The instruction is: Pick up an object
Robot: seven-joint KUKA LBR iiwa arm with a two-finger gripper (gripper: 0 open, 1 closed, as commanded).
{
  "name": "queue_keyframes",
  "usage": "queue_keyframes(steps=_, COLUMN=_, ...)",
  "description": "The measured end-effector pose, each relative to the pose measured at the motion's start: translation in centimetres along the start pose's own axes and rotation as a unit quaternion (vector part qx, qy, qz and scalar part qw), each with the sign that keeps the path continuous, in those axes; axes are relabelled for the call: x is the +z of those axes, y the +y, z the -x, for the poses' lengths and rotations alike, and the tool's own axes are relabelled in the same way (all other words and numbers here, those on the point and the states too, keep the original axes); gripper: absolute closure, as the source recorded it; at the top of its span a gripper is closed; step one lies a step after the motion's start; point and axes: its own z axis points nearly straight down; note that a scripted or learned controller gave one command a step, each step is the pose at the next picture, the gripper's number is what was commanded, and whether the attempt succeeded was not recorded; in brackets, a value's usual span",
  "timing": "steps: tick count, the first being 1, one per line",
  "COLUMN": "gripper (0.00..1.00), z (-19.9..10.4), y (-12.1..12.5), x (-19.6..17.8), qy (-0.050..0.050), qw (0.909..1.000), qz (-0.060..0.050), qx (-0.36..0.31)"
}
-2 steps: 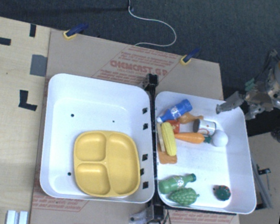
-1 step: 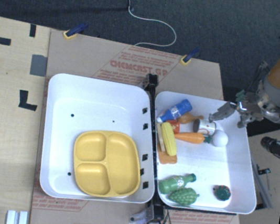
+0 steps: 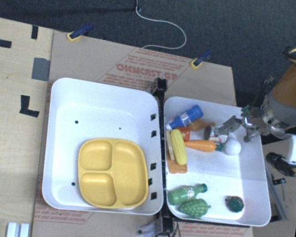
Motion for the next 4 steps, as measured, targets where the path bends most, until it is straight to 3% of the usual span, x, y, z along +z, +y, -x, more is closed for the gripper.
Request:
queue_keyframes(steps=2, gripper=0.00, z=-0.3, y=-0.2, x=7.3, qy=0.000, qw=1.0000, qz=0.001, qx=-0.001)
queue_keyframes(steps=3, gripper=1.00, z=-0.4, y=-0.3, x=6.1, qy=0.001, qw=1.0000, qz=-0.001, qx=-0.001)
queue_keyframes(steps=4, gripper=1.00, z=-0.9, y=0.3, x=1.6, qy=0.000, qw=1.0000, qz=0.005, qx=0.000)
